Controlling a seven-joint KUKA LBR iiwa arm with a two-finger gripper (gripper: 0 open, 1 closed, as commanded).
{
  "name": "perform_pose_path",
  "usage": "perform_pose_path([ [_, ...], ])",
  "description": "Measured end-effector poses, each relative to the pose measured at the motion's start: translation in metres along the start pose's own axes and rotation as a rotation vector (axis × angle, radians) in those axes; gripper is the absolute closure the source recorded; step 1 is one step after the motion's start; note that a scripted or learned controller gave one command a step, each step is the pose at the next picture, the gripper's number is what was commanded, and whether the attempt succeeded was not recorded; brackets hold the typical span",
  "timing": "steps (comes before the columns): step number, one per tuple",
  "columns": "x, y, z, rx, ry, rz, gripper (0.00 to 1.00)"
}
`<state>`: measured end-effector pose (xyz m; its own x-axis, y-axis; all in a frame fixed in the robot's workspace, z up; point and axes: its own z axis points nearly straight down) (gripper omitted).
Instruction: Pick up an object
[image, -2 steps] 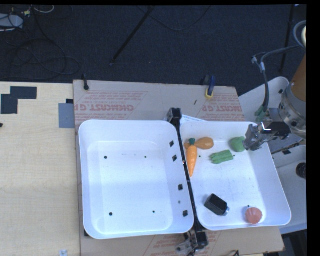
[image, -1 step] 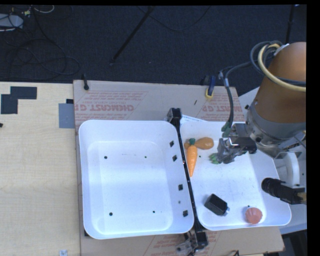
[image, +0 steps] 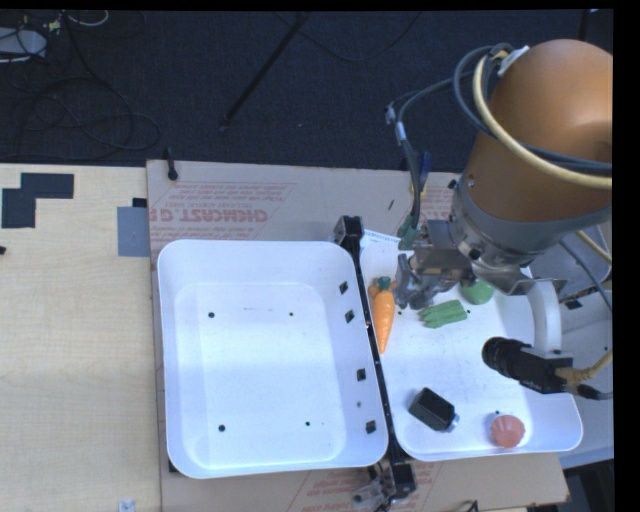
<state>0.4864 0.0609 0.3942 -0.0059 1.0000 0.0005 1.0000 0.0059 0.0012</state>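
The gripper (image: 415, 290) hangs low in the right bin (image: 540, 425), just beside the top of a toy carrot (image: 382, 316) that lies along the divider between the two bins. Whether the gripper is wide or narrow cannot be told from this slant; nothing is visibly held.

The carrot looks like light, stiff plastic, smooth and tapered, so it would likely slip if pinched near the tip; the thicker upper half, taken across its width, seems the safer hold. Its closeness to the divider leaves little room on that side.

To the right of the carrot lie a green pod-like piece (image: 443, 314) and a smaller green item (image: 477, 293) partly under the arm. Below the carrot sit a black block (image: 433, 409) and, further right, a round pinkish piece (image: 507, 430).

The left bin (image: 175, 300) adjoins the divider. Both bins rest on cardboard (image: 240, 205) over a pale wooden tabletop (image: 70, 330); beyond it is dark floor with cables (image: 90, 110).
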Motion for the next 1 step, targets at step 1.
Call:
perform_pose_path([
  [1,0.083,-0.0106,-0.013,0.004,-0.001,0.0,1.0],
])
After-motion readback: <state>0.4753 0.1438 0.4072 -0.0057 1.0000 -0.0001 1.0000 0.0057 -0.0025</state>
